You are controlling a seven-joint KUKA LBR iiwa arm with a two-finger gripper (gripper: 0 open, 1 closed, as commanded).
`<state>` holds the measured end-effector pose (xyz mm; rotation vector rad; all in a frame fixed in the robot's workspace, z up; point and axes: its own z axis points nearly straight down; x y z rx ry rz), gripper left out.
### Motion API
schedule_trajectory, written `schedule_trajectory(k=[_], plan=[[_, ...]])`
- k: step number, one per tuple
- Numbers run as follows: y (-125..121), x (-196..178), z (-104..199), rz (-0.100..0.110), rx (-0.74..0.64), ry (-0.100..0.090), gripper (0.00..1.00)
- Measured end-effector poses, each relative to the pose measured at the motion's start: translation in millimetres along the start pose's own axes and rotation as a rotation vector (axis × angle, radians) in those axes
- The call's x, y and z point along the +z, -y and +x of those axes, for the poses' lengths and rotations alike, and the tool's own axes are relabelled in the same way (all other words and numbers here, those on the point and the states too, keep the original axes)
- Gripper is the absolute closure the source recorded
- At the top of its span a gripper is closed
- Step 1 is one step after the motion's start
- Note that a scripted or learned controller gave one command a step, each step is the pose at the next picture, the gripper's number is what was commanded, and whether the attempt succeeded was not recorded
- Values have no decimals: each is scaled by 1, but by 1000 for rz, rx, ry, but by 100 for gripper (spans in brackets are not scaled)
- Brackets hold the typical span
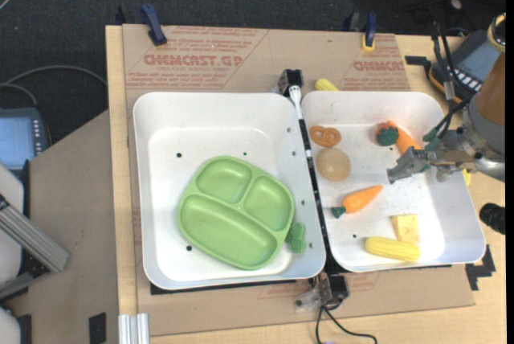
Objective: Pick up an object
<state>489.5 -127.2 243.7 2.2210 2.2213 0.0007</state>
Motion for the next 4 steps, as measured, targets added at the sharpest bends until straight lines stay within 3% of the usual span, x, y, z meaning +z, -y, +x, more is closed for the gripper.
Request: schedule_trajectory(k=[1, 2, 3, 4], plan=[[-44, 144, -4, 7, -1, -2, 0], [-26, 161, 27, 7, -1, -3, 0], [-28, 149, 25, 0, 2, 0, 100], [-62, 53, 105, -12, -10, -3, 100]])
